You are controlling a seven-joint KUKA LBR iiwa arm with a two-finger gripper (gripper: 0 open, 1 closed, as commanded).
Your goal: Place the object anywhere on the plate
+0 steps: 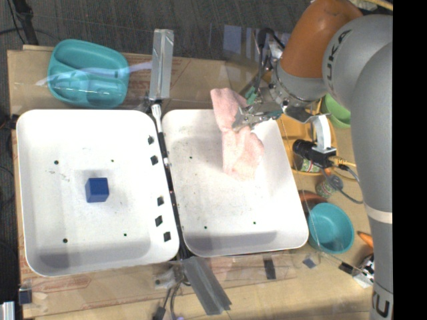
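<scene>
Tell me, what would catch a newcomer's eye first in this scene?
Probably the big grey arm with its orange band reaching in from the right. Its tool is at a pink cloth that drapes over the far part of the right bin; the cloth looks pinched and partly lifted there. Next, the small blue cube sitting alone in the left bin.

The grey arm (pixel 373 112) runs off the right edge; its end effector (pixel 252 115) is blurred against the crumpled pink cloth (pixel 237 139).
</scene>
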